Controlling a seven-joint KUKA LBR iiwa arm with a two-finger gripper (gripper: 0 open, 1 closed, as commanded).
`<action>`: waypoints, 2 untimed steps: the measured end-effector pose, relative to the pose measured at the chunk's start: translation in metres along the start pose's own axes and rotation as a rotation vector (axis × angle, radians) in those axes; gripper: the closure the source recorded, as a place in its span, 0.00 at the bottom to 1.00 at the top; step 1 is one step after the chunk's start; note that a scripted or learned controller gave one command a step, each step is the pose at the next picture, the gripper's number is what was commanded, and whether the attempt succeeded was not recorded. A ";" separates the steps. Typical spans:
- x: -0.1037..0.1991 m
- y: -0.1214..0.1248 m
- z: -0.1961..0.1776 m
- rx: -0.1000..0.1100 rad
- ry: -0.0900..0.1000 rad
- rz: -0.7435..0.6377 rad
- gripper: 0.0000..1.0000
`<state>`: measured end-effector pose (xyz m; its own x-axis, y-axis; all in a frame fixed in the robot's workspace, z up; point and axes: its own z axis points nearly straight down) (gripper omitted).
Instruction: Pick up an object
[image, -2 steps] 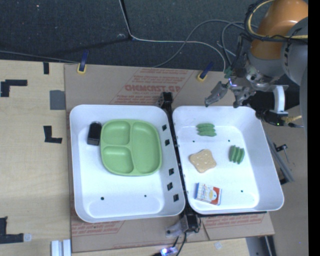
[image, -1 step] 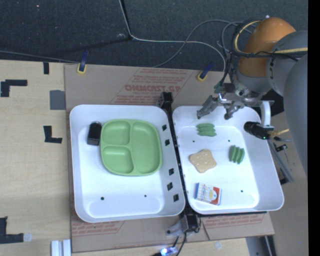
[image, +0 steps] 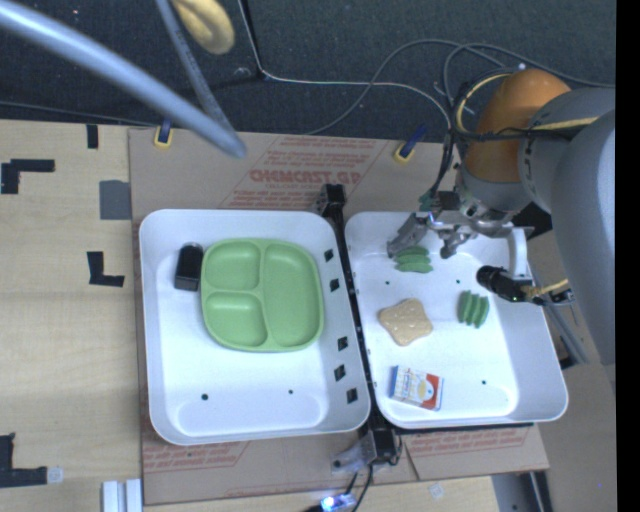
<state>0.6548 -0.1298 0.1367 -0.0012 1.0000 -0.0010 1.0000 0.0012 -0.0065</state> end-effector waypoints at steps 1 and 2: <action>0.001 0.000 0.054 -0.004 -0.001 -0.001 0.00; 0.001 0.001 0.038 -0.005 -0.001 -0.002 1.00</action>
<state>0.6556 -0.1293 0.0988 -0.0034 1.0000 -0.0019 1.0000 0.0034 -0.0015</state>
